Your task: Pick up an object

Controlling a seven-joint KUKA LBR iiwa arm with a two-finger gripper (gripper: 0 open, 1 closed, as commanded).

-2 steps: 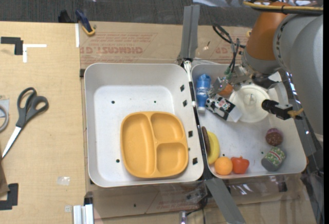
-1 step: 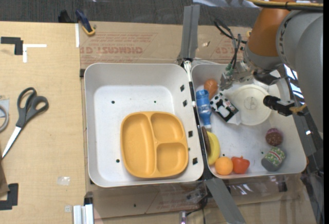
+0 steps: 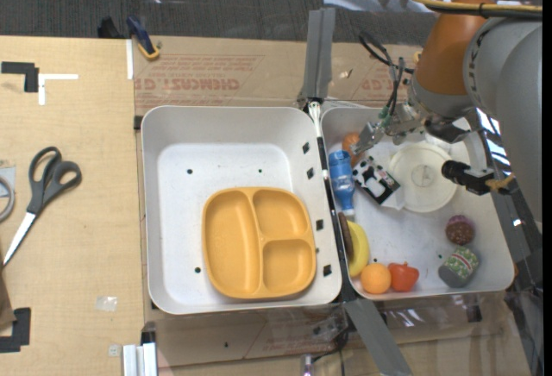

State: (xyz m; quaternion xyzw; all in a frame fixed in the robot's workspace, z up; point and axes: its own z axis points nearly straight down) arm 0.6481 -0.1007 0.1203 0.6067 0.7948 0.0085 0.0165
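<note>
The gripper (image 3: pixel 376 178) hung low in the right bin (image 3: pixel 414 232); whether it had spread or pinched was impossible to tell. A blue bottle (image 3: pixel 341 180) lay just left of it, so a clean grasp probably needed centring over 1 object.

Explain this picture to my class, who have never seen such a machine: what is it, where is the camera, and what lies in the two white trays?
The picture comes from one camera fixed above a bench, looking down at a slant. The big grey machine with the orange band is a robot arm reaching in from the right. Its job is to pick up an object with the pincer at its tip; the picture does not show anything held there.

Two shallow white bins sit side by side. The left bin holds a yellow plastic plate with three compartments. The right bin holds a white round lid, a blue bottle, a yellow banana, an orange ball-shaped fruit, a red tomato-like piece and a dark red ball.

A pair of black-handled scissors lies on the bench to the left.
</note>
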